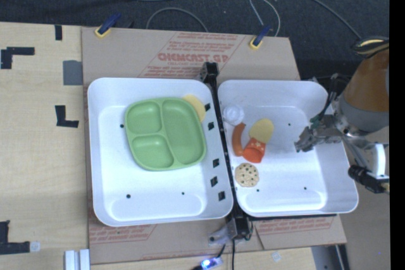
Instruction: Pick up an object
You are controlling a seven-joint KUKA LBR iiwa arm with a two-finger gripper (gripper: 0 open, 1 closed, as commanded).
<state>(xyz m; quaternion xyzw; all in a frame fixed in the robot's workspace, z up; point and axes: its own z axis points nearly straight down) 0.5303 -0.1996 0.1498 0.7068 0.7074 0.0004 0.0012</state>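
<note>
You have two white bins side by side: the left bin [107,155] and the right bin [297,196]. In the left bin you can count one green divided plate [166,133] with three compartments, and one yellow piece [197,105] peeking out at its upper right edge. In the right bin you can count five small items: one clear cup [233,114], one orange sausage [238,138], one yellow round piece [262,129], one red fries carton [253,151] and one cookie [247,175].
</note>
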